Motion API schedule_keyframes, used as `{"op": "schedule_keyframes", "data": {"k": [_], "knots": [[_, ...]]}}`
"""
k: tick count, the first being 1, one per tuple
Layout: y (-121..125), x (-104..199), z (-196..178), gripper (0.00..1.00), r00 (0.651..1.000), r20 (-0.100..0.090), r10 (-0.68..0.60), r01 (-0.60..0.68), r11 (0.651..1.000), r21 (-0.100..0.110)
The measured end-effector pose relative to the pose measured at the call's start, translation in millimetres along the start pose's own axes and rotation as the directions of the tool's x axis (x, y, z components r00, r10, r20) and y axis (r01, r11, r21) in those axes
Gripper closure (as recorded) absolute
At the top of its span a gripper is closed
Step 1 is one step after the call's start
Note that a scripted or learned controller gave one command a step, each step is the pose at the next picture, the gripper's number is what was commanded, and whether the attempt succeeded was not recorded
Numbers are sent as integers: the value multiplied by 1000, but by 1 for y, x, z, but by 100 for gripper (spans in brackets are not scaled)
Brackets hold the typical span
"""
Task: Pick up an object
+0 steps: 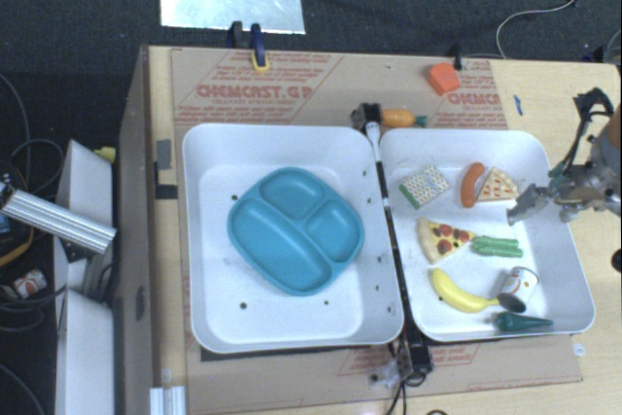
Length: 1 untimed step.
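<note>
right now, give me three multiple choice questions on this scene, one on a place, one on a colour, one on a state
1. Where is the divided plate?
A. left bin
B. right bin
C. bench outside the bins

2. What colour is that plate?
A. red
B. blue
C. yellow

3. How does the banana lie?
A. between the fingers of the gripper
B. on the divided plate
C. loose on the right bin's floor

Answers:
1 A, it sits on the left bin floor.
2 B, it is light blue.
3 C, it rests in the right bin, apart from the gripper.

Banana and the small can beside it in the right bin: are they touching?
Apart. The camera view shows a strip of white bin floor between the banana and the can.
</note>
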<state>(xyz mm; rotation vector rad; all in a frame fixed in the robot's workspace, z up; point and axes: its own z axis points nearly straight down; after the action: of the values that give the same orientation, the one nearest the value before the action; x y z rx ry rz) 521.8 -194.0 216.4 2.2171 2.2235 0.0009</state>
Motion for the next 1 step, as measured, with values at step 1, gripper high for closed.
{"op": "schedule_keyframes", "data": {"k": [1], "knots": [[19, -12, 126, 0, 1000, -1, 2, -2, 1000, 3]]}}
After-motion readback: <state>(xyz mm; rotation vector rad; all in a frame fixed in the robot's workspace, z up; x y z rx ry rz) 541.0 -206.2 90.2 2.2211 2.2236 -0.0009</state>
